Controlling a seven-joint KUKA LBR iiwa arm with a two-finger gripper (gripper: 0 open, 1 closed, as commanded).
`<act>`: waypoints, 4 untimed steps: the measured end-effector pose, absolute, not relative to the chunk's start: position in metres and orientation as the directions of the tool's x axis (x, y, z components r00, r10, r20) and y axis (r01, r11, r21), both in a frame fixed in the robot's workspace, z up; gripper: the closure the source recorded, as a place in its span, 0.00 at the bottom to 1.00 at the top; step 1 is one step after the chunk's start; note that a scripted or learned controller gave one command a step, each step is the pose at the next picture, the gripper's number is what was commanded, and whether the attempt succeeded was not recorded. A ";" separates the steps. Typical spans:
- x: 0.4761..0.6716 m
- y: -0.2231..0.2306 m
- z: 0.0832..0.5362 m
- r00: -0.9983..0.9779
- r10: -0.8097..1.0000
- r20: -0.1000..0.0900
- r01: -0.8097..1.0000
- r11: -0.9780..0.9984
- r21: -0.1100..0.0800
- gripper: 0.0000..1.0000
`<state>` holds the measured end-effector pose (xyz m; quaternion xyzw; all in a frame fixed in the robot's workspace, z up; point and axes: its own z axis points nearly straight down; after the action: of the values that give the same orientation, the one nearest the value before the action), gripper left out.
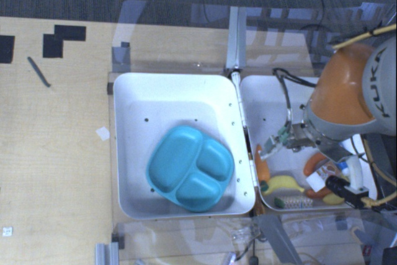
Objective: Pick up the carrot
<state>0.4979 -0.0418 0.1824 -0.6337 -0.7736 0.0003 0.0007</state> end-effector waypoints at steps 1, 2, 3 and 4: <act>0.488 -0.109 0.279 0.111 0.994 -0.001 0.994 -0.111 -0.001 0.00; 0.486 -0.098 0.116 0.042 0.999 0.001 0.999 -0.042 -0.006 0.00; 0.492 -0.092 0.094 -0.164 0.986 -0.014 0.986 0.164 0.017 0.00; 0.493 -0.087 0.100 -0.168 0.986 -0.005 0.986 0.168 0.014 1.00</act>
<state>0.4925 -0.0866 0.1000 -0.6448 -0.7643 -0.0039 -0.0065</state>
